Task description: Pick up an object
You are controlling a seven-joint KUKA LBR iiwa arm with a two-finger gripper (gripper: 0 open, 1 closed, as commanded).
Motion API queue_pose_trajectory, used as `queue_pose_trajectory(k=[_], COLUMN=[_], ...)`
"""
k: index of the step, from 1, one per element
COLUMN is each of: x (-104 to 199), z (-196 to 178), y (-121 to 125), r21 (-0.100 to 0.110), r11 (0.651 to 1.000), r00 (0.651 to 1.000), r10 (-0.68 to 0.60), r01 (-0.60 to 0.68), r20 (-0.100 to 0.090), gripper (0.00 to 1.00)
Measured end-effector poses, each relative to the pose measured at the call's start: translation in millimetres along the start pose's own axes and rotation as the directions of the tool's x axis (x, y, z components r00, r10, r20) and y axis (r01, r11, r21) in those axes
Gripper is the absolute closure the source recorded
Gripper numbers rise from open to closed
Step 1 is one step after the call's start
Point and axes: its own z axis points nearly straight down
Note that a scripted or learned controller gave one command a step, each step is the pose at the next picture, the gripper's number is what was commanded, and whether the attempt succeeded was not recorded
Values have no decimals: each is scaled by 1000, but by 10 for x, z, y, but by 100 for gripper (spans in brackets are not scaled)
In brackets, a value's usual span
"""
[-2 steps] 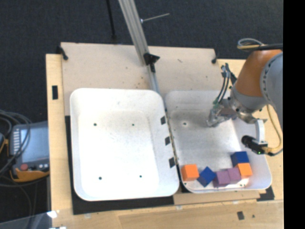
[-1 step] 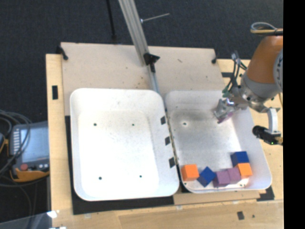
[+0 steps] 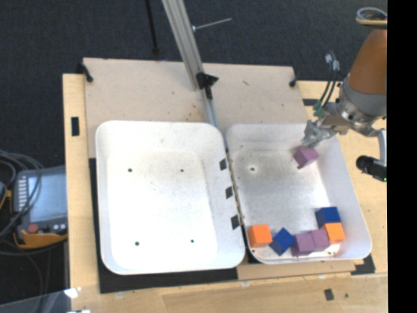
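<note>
End effector (image 3: 311,141) at upper right of the right bin (image 3: 260,142) pinches a purple block (image 3: 305,156), lifted above the blocks at lower right

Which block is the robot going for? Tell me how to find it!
Look at the right white bin, the one nearest the robot arm. Near its top, just below the gripper, sits one purple block, tilted. The other blocks huddle along the bin's bottom edge, but this one is far from them, alone.
</note>
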Motion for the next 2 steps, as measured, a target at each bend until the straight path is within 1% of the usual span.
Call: queue_pose_trajectory(k=[1,2], x=[-17,573], z=[-422,-312], y=[14,-14], r21=[1,7], r11=[1000,1000], r00=[1000,1000], r10=[-2,-4], r01=[2,4], r20=[-1,-3], gripper=[100,100])
